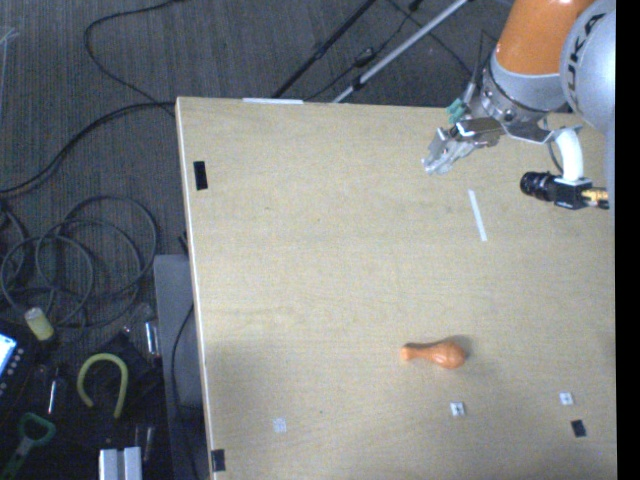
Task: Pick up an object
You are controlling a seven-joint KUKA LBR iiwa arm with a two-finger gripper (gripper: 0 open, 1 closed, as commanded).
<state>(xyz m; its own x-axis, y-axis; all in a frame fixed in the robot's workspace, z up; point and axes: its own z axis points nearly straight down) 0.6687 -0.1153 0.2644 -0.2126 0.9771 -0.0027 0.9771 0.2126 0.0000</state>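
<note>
Leftmost, on the dark carpet beside the bench, loops of black cable (75,258) lie in coils, and below them sits a yellow-green hook-shaped piece (103,376) among other small clutter too dim to name. Next comes the pale wooden board (330,268), slanting across the view, with a small black mark (201,175) near its upper left corner. Further right, low on the board, an orange pear-shaped object (437,353) lies on its side, narrow end pointing left, well apart from everything else. Above it, a thin white strip (478,215) lies on the wood at a slight tilt. Just up and left of that strip, the gripper (440,156) hangs over the board, pointing down and leftward; its pale fingers appear close together, with nothing visible between them. Behind it, the arm (560,38) shows its orange band and grey casing at the upper right.
</note>
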